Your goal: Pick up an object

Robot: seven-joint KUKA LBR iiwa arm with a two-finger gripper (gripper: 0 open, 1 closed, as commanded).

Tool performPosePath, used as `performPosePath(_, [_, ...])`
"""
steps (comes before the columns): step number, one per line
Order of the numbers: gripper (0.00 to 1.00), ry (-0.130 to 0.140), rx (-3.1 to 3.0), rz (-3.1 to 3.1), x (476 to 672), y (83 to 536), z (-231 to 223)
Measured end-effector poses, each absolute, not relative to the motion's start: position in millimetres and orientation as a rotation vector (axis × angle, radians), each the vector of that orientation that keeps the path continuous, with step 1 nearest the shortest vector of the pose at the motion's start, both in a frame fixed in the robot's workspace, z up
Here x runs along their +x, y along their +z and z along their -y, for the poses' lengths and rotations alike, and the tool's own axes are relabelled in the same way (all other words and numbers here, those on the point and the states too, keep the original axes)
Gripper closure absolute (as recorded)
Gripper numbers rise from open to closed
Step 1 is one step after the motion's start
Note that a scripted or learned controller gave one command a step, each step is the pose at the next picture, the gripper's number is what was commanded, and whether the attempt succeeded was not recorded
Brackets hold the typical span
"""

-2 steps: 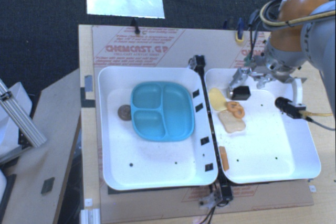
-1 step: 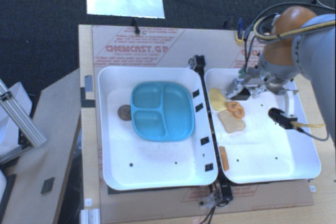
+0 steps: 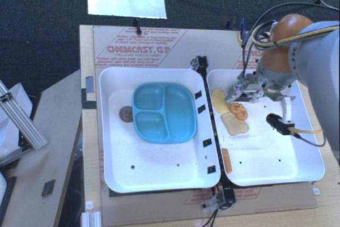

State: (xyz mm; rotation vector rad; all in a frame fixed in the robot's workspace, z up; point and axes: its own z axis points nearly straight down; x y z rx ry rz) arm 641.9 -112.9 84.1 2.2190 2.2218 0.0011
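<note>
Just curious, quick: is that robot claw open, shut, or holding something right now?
Gripper: cannot be told; it sits low in the right bin, by the orange ring.

Arm (image 3: 313, 50) cut off by the frame edge at three o'clock, gripper (image 3: 240, 94) fingertips too blurred to read, round brown object (image 3: 126, 114) partly hidden under the blue plate (image 3: 163, 112) at nine o'clock

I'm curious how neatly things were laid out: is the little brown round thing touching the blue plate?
Touching, or very nearly. The camera view shows the brown disc pressed against the left rim of the blue divided plate in the left bin, with no white gap between them.
</note>
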Motion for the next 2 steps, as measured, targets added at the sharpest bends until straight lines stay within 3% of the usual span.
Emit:
performPosePath(1, [1.0,0.005,2.216,-2.219,643.2,96.7,113.1])
performPosePath(2, [1.0,0.004,2.214,-2.225,641.8,156.7,105.8])
